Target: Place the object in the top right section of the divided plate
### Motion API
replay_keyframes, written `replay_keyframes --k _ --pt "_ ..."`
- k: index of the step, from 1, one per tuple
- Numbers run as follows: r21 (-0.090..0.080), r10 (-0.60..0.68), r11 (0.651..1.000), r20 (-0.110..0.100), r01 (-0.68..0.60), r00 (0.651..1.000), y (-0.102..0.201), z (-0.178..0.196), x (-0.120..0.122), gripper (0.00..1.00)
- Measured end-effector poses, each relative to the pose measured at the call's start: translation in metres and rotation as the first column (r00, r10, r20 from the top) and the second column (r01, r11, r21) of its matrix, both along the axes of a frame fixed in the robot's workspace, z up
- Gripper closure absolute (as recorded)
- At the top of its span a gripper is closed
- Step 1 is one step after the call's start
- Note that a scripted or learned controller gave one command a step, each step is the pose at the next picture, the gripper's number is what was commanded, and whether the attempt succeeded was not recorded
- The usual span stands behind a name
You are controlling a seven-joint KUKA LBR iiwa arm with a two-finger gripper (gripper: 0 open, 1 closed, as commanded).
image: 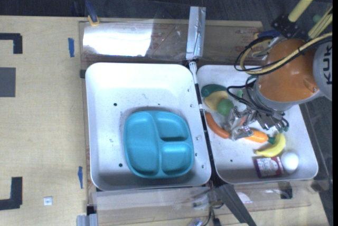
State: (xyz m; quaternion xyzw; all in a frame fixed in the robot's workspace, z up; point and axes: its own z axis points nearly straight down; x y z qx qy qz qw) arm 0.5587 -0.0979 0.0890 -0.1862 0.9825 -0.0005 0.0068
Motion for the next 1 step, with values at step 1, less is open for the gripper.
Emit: replay_keyframes --k 1 --pt "-0.005 0.045 0.999 -0.005 -0.045 0.999 -0.0967 -0.0009 -0.0323 1.00"
